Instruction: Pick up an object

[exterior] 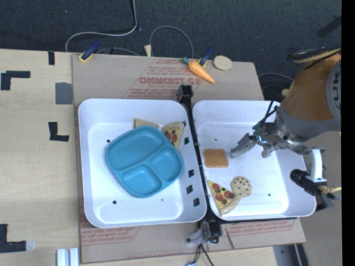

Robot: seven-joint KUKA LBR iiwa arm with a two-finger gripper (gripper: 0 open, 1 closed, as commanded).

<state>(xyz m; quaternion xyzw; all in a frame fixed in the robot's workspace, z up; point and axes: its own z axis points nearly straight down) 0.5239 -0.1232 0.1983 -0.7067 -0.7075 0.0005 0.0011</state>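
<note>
Jaws of the gripper (pixel 252 148) are spread, nothing pinched, over the right bin (pixel 277 111), near the toast (pixel 215 158).

Dark carpet (pixel 233 15) behind wooden bench (pixel 33 165)

Free room and obstacles in the two bins.
Right bin (pixel 288 201): the upper floor and the right part lie bare; the toast (pixel 215 158), cookie (pixel 241 186) and pizza slice (pixel 222 196) crowd the lower left beside the divider (pixel 191 143), and the hand (pixel 252 146) hangs over the middle. Left bin (pixel 91 165): the blue tray (pixel 144 160) fills the centre, with pieces wedged behind its upper edge; bare floor runs along the left wall and the bottom.
</note>
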